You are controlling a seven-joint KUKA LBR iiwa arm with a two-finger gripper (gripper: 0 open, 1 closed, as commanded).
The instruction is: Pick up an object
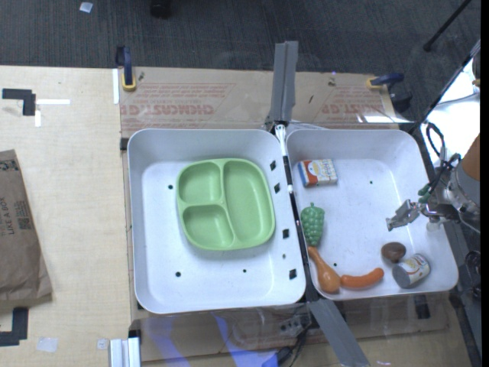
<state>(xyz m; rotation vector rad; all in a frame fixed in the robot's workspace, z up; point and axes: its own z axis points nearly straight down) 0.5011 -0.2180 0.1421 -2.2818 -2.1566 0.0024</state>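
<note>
Jaws (400, 219) hover over open floor near right bin (359, 140) edge.

Loose objects in the right bin

A small white and orange box (317, 172) lies flat near the far left corner. A green bunch of grapes (312, 224) sits against the left wall, midway along it. An orange gourd-shaped piece (324, 272) lies at the near left, just beside an orange sausage-like piece (362, 279) lying along the near wall. A small brown rounded object (393, 251) sits near the right corner, with a tipped can (412, 270) just beside it.
</note>
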